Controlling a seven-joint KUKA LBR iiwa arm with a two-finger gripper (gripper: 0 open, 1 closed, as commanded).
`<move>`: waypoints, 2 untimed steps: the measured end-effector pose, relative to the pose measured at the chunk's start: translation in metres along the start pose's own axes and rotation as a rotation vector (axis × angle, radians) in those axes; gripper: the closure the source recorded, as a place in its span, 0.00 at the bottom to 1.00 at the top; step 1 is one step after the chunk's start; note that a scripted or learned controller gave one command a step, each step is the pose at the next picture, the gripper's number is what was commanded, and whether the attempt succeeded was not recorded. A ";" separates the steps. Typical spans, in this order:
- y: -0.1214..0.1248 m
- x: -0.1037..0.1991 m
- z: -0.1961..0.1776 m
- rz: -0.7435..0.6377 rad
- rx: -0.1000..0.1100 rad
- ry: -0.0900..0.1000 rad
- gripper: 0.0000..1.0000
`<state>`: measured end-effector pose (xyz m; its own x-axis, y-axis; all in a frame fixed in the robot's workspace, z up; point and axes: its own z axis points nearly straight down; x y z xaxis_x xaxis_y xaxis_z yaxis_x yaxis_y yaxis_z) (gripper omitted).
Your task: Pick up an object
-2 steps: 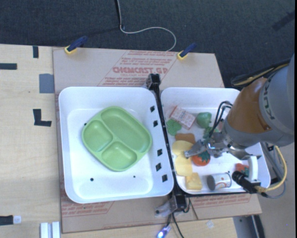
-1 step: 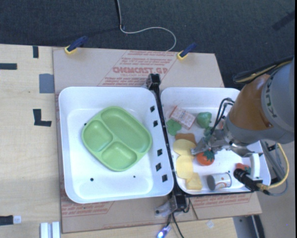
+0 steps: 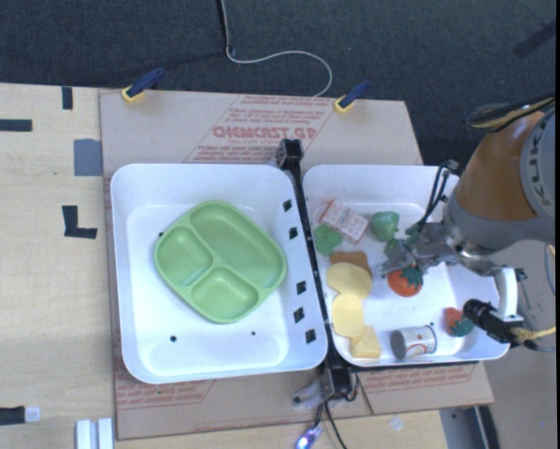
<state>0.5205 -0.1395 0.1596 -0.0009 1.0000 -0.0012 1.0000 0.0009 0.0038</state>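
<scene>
The right bin point(image 3: 420, 178) holds several small toy foods. My gripper point(image 3: 403, 260) hangs low in the middle of that bin, directly over a red tomato point(image 3: 407, 284) with a green stalk, whose top it partly hides. Just left of the gripper lie a brown bread piece point(image 3: 351, 259) and a yellow piece point(image 3: 348, 279). A green item point(image 3: 385, 224) sits just behind it.
Also in the right bin are a pink-and-white packet point(image 3: 343, 220), another green item point(image 3: 326, 241), two yellow pieces point(image 3: 349, 315), a small can point(image 3: 415, 341) and a red strawberry point(image 3: 459, 322). The left bin point(image 3: 135, 251) holds a green divided plate point(image 3: 221, 261).
</scene>
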 end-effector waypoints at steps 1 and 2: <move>0.002 0.007 -0.044 -0.001 0.001 0.001 1.00; 0.003 0.007 -0.066 -0.001 0.003 0.001 1.00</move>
<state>0.5233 -0.1322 0.2253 -0.0018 1.0000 -0.0002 1.0000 0.0018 0.0010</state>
